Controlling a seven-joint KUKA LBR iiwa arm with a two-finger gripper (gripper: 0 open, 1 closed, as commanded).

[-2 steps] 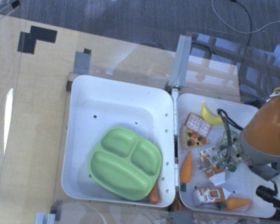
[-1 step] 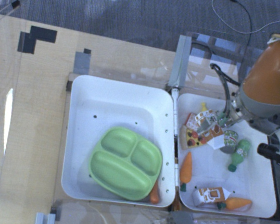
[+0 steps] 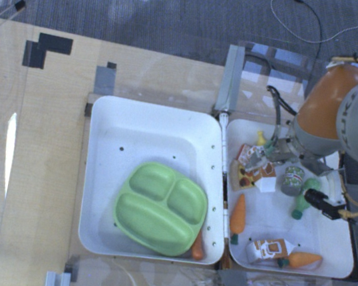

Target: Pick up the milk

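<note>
A small white and brown carton (image 3: 268, 249), which looks like the milk, lies on its side near the front edge of the right bin (image 3: 342, 259). An orange carrot (image 3: 303, 260) rests against its right end. My gripper (image 3: 273, 149) hangs low over the back of the same bin, above a colourful box (image 3: 254, 163). It is well behind the carton and apart from it. The grey arm with its orange band (image 3: 325, 105) reaches in from the right and hides part of the bin's back right.
The right bin also holds a grey can (image 3: 292, 179), a green bottle (image 3: 302, 201) and a second carrot (image 3: 239, 214). The left bin (image 3: 141, 126) contains a green divided plate (image 3: 162, 208), with an orange piece (image 3: 197, 248) at its front right edge.
</note>
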